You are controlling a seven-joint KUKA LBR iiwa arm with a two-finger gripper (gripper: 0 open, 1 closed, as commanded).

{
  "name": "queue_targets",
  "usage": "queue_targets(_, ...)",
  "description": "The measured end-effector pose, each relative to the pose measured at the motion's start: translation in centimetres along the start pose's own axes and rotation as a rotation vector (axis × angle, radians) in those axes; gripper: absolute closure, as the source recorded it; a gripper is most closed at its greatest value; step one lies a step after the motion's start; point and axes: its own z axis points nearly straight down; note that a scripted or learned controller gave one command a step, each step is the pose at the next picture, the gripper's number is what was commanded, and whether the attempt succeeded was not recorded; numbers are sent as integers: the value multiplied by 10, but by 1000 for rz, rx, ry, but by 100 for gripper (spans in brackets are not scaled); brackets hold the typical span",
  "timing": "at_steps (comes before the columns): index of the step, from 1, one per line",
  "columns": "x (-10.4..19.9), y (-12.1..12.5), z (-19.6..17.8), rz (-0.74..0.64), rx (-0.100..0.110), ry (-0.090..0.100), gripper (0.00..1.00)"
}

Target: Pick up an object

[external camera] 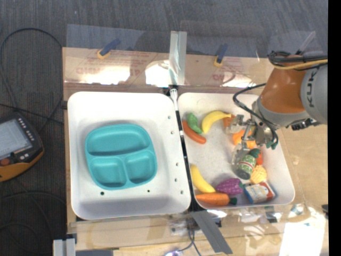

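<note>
**Arm low over the right bin's toy food**

The grey arm (298, 92) reaches in from the right edge, its orange band turned toward the camera, and the wrist bends down into the right bin (285, 167). The gripper (250, 137) hangs among the items at that bin's right side, just above a green can (246, 165). Wires and the wrist crowd the fingertips, so I cannot tell whether the hand is spread or closed, or whether anything sits between its tips.

The can lies tilted, its long axis running roughly from upper right to lower left, its round end facing the lower left. An orange piece (238, 138) sits just beside the gripper on its left. A yellow banana (214, 118) curves near the bin's upper middle, its long axis running lower left to upper right. Along the bin's near wall lie a second banana (200, 179), a carrot (211, 199), purple grapes (229, 186) and a small box (259, 192).

The left bin (80, 188) holds a teal divided tray (120, 154).
</note>
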Motion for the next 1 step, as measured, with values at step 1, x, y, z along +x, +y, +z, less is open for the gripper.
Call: queue_targets(1,38,-9,-1,48,-3,-5,0)
